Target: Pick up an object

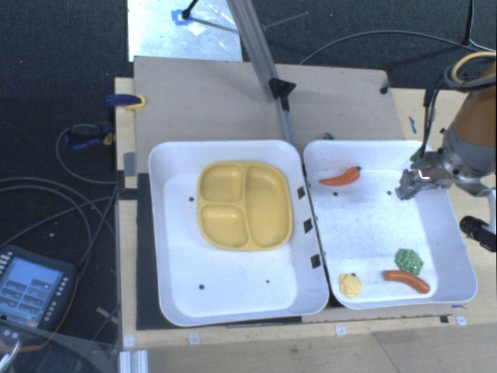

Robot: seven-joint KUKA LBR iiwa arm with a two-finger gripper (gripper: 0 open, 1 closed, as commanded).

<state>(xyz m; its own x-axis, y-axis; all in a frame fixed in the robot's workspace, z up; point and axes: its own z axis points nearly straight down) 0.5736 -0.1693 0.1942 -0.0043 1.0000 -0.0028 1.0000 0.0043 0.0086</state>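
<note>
The right bin (373, 224) holds an orange-red chili pepper (340, 178) near its back left, a green broccoli piece (408, 260) and a red sausage (406, 281) at the front right, and a pale yellow lump (350, 286) at the front. My gripper (411, 186) hangs over the right bin's back right part, well to the right of the pepper and above the broccoli in the picture. Nothing shows between its fingertips.
The left bin (178, 286) bears a yellow divided plate (244, 205). A grey metal pole (256, 45) slants across the back of the bench. Cables and a control pendant (31, 286) lie on the floor to the left.
</note>
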